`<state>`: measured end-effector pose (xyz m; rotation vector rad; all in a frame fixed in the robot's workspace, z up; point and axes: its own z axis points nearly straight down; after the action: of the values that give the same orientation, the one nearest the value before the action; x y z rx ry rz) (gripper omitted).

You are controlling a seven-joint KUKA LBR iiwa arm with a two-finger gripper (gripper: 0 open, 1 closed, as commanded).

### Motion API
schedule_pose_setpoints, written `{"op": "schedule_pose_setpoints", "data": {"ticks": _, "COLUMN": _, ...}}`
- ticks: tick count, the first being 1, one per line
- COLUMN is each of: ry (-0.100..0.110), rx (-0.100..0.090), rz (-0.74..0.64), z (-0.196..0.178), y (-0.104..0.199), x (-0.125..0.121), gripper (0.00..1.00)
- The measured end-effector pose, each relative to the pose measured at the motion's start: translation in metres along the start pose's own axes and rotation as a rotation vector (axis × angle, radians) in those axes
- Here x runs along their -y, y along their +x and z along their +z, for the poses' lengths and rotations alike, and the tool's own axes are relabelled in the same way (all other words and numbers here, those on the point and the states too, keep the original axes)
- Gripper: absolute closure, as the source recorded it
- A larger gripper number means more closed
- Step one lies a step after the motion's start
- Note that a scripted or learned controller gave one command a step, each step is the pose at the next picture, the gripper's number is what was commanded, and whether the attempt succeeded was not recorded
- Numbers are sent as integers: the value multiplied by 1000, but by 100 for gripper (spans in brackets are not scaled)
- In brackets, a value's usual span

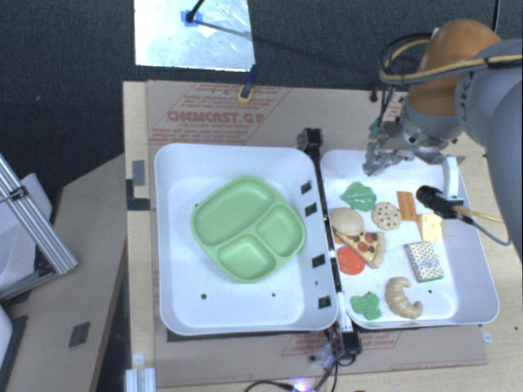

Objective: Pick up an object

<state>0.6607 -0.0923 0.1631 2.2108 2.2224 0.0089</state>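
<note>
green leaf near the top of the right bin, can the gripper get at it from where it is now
Probably yes. The gripper hangs over the back of the right bin, just above the green leaf, which lies flat with nothing on top. The bun and cookie sit close by, so a sloppy descent might bump them.

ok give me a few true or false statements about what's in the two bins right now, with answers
1. The green divided plate lies in the left bin. True.
2. The croissant sits on the green plate. False: it lies in the right bin, near its front edge.
3. The pizza slice lies beside the tomato slice. True.
4. The gripper is over the left bin. False: it is over the right bin's back edge.
5. The cookie lies between the bun and the cracker. True.
</note>
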Motion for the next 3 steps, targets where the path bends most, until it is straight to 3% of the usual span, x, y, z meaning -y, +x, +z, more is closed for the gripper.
{"op": "schedule_pose_setpoints", "data": {"ticks": 1, "ry": -1, "rx": 0, "rz": -2, "z": -66, "y": 2, "x": -4, "gripper": 100}}
{"op": "schedule_pose_setpoints", "data": {"ticks": 2, "ry": 6, "rx": 0, "rz": -2, "z": -62, "y": 2, "x": -5, "gripper": 100}}
{"op": "schedule_pose_setpoints", "data": {"ticks": 3, "ry": 10, "rx": -2, "rz": -3, "z": -70, "y": 38, "x": 43, "gripper": 100}}
